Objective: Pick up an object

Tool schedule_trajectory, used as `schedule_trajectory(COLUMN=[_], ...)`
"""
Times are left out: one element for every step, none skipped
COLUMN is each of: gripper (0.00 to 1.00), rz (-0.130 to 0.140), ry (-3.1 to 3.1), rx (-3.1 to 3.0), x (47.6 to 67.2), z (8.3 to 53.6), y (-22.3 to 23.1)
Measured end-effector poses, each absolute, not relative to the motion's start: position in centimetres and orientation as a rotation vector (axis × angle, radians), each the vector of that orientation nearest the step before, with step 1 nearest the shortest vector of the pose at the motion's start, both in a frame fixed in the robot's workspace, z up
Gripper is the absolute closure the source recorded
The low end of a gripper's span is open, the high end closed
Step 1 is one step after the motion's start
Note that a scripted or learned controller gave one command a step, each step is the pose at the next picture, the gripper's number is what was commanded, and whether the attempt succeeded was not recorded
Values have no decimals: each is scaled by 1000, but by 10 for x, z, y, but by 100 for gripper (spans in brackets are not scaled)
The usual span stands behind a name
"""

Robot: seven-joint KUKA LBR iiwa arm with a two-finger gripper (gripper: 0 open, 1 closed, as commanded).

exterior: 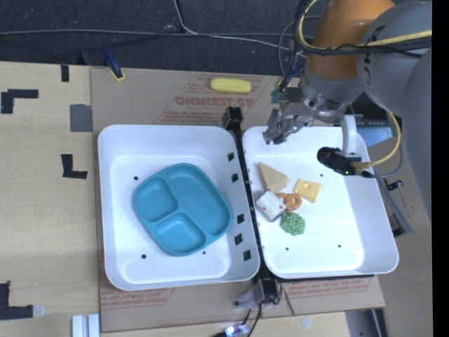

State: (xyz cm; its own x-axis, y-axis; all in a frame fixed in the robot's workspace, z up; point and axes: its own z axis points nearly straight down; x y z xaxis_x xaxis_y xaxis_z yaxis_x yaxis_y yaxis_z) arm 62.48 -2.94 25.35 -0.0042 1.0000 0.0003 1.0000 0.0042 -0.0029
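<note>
- My gripper [278, 133] hangs over the right bin [351, 255] at its eleven o'clock corner; I cannot tell how it stands
- At its six o'clock lie five small objects [284, 201], touching
- Left bin [112, 188]: one blue tray [182, 208]

Cardboard-topped bench [203, 100] — dark floor [105, 5]
</note>
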Motion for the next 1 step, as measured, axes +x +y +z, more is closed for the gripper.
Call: schedule_trajectory(gripper=[100], rz=[3], ry=[-2226], rx=[-2213], x=[603], z=[255], y=[22])
